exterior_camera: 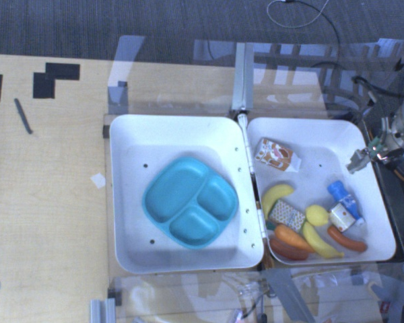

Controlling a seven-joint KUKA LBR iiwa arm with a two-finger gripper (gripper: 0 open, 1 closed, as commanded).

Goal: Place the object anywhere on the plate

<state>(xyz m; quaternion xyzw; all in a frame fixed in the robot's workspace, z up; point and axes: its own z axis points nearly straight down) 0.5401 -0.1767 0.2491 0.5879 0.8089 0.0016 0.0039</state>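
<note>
A blue divided plate [190, 201] lies in the left bin [131, 147], with nothing on it. The right bin [323, 136] holds the loose objects: a snack packet [277, 155], two yellow bananas [276, 195] [321, 241], a checkered block [287, 214], a lemon [316, 214], a carrot [293, 237], a blue bottle [342, 195], a small white box [340, 217] and a red-orange sausage [347, 240]. My gripper [361, 159] hangs over the right bin's right rim, above and right of the blue bottle, and I see nothing held in it.
A metal divider [241, 79] runs between the bins at the back. Clear panels stand behind the bins. Cables [310, 12] lie on the dark floor beyond. Light wooden bench top stretches to the left, bearing black markers [54, 78].
</note>
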